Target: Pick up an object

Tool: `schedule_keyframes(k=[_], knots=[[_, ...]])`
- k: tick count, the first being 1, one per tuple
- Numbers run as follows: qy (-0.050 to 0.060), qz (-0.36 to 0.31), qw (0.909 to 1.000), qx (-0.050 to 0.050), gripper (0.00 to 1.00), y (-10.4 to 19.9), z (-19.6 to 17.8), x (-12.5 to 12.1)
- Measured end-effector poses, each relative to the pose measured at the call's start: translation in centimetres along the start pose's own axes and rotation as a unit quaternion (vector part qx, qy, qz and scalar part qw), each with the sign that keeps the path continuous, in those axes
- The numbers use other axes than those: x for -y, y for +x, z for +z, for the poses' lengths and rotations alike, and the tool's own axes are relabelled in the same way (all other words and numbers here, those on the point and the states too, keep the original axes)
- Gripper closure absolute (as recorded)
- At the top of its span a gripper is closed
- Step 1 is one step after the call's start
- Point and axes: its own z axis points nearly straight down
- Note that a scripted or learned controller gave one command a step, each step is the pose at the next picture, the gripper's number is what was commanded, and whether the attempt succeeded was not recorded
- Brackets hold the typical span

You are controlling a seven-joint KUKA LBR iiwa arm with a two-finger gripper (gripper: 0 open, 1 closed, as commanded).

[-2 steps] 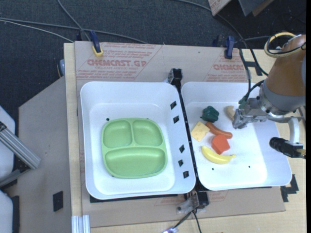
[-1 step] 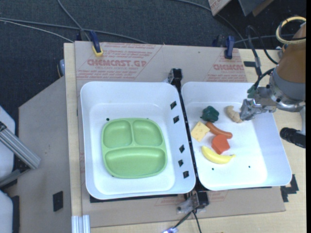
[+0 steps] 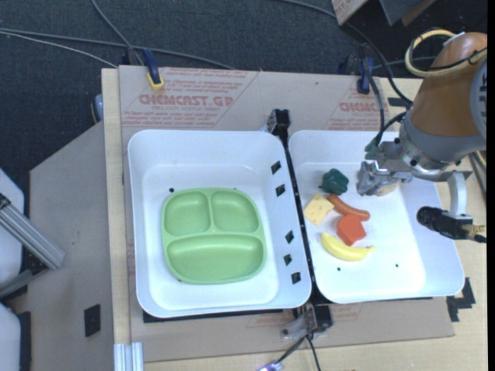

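Over the right bin (image 3: 433, 273), the gripper (image 3: 377, 181) hangs just right of the green toy (image 3: 335, 180); I cannot tell its state. Nearer lie a sausage (image 3: 349, 206), a cheese wedge (image 3: 318, 209), a red block (image 3: 352, 229) and a banana (image 3: 345, 247).

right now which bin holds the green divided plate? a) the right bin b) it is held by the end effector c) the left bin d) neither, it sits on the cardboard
c: the green divided plate lies flat in the left bin, while the right bin holds the small toy foods such as the banana and the end effector is above that right bin.
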Motion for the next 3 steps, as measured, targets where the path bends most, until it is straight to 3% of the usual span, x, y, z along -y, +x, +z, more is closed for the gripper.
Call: schedule_keyframes(k=[2, 3], knots=[[0.001, -0.001, 1.0, 0.0, 1.0, 10.7, 1.1, 0.4], [-0.002, -0.001, 1.0, 0.0, 1.0, 16.6, -0.2, 0.7]])
